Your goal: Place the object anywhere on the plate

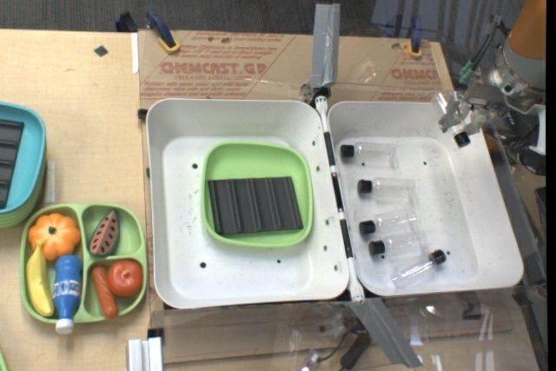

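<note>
A green plate (pixel 257 159) with a dark ridged insert (pixel 254 206) sits in the left bin (pixel 169 187). Several clear vials with black caps lie in the right bin (pixel 486 213): one vial (pixel 369 155) lies at the top left and another vial (pixel 419 267) near the front. My gripper (pixel 453 120) hovers over the right bin's upper right corner, apart from the vials lying in the bin. A small black piece (pixel 461 138) shows just below it; what it is cannot be made out.
A brown cardboard sheet (pixel 226 65) lies behind the bins. On the wooden table at left sit a green divided tray (pixel 132 301) of toy food and a blue tray (pixel 26 143). A metal post (pixel 326 43) rises between the bins.
</note>
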